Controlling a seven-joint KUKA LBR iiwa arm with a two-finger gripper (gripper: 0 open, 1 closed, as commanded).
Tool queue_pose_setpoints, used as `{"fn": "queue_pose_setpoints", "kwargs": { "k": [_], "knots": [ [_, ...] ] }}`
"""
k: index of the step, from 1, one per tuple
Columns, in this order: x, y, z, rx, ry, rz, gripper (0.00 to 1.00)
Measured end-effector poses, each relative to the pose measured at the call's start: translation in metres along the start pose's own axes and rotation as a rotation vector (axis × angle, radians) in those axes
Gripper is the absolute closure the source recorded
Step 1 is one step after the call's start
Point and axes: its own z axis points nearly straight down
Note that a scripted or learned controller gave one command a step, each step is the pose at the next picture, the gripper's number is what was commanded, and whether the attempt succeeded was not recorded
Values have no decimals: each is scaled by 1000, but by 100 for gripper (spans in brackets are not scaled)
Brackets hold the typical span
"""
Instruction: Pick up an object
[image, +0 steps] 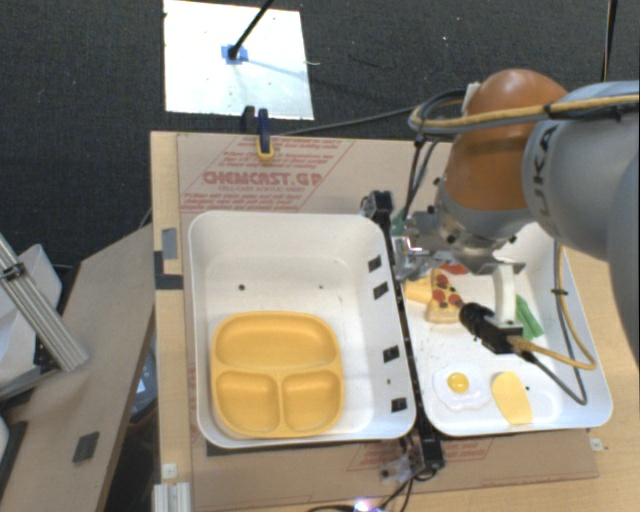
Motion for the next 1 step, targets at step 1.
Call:
{"fn": "queue_pose_setpoints", "kwargs": {
  "k": [1],
  "knots": [
    [60,-16,6,0,0,-1,100]
  ]
}}
